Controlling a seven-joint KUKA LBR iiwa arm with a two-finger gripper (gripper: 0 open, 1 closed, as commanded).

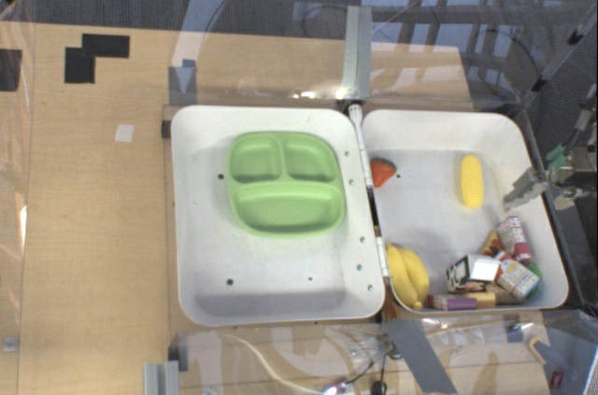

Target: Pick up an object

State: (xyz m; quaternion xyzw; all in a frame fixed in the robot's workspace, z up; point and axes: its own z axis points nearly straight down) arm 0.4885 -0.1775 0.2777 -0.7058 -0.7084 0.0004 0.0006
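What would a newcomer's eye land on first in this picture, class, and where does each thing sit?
The green divided plate stands out first, lying in the middle of the left bin. Next come the yellow things in the right bin: a corn cob toward its far right and a banana at its near left corner, beside a cluster of small packages.

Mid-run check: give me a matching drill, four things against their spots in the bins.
Things:
1. green plate
2. corn
3. bananas
4. red item

Places:
A. right bin, front-left corner
B. middle of the left bin
C. right bin, against the divider at the rear
D. right bin, rear, right of centre

Pairs: 1-B, 2-D, 3-A, 4-C
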